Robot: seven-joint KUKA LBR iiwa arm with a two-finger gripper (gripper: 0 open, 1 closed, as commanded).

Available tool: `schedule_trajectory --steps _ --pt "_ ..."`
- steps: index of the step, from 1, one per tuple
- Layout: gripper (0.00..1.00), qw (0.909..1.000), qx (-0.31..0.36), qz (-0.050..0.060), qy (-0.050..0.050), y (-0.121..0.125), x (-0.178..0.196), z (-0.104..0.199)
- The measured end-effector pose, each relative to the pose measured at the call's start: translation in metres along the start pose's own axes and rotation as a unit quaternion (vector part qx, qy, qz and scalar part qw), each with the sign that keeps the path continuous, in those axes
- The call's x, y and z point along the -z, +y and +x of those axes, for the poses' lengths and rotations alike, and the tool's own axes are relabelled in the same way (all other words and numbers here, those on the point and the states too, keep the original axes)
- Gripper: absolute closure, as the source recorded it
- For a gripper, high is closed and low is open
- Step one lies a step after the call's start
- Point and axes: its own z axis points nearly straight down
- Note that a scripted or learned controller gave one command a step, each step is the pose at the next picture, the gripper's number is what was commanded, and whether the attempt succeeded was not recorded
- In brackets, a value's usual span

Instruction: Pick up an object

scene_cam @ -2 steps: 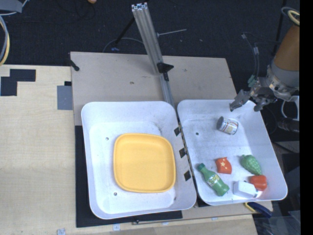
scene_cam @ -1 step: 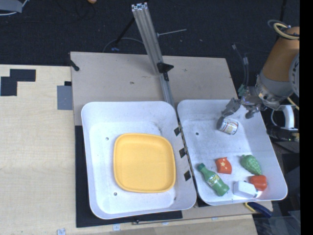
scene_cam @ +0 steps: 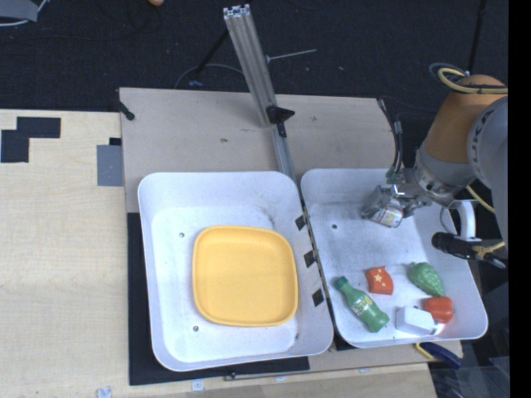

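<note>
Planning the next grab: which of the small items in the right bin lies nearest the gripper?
The small red item, below the gripper; the green bottle and the other items lie farther off.

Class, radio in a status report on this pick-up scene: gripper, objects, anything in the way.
Gripper over right bin's upper part, nothing seen between fingers. Green bottle, red block, green toy near front edge. Yellow plate in left bin. Path unobstructed.

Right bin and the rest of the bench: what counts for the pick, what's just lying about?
For the pick: pincer; green bottle; red block; green leafy toy; red-and-white item; right bin.
Lying about: yellow plate; left bin; aluminium rail.
</note>
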Motion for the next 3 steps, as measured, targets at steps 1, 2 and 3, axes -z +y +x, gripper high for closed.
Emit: schedule_trajectory --steps 1,2,3 --pt "0.0 1.0 0.0 -0.003 -0.001 0.001 -0.015 0.0" --pt "1.0 1.0 0.0 -0.004 -0.002 0.001 -0.003 0.0" --pt "1.0 1.0 -0.001 -0.005 -0.001 -0.006 0.054 0.005"
